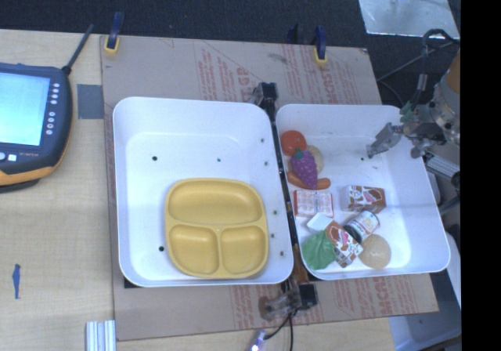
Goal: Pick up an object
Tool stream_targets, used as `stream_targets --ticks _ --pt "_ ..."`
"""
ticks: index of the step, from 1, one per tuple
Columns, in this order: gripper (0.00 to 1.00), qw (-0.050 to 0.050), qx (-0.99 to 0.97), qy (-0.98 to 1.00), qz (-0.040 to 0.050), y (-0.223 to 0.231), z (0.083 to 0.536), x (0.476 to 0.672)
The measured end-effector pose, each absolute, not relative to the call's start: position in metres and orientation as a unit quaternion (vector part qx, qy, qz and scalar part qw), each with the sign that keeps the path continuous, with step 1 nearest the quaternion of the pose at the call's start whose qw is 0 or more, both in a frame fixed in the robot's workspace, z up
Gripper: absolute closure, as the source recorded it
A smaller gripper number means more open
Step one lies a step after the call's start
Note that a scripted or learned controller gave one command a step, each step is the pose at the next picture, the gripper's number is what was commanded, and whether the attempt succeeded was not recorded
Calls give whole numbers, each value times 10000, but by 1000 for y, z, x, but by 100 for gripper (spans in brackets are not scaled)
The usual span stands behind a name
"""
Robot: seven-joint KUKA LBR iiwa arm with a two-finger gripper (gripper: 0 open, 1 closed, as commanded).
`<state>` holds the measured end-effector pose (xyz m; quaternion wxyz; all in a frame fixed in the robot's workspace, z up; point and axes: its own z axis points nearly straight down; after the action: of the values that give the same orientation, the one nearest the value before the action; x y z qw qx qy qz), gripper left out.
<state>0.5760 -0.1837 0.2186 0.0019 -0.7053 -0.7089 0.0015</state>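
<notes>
The right bin holds several small toy foods along its left and front sides. A red tomato, purple grapes and an orange carrot lie by the left wall. Toward the front lie a red-and-white packet, a brown carton, a small dark jar, a green piece and a beige ball. My gripper hangs over the bin's back right part, open, with nothing between its fingers, well apart from the foods.
In the left bin lies a yellow divided plate. A teach pendant rests on the bench at far left. Blue clamps pin the cardboard sheet at the back. A cable connector sits between the bins.
</notes>
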Motion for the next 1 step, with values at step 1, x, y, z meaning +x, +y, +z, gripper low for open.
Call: stream_targets --ticks 1 --pt "0 13 -7053 -7089 18 -111 101 602"
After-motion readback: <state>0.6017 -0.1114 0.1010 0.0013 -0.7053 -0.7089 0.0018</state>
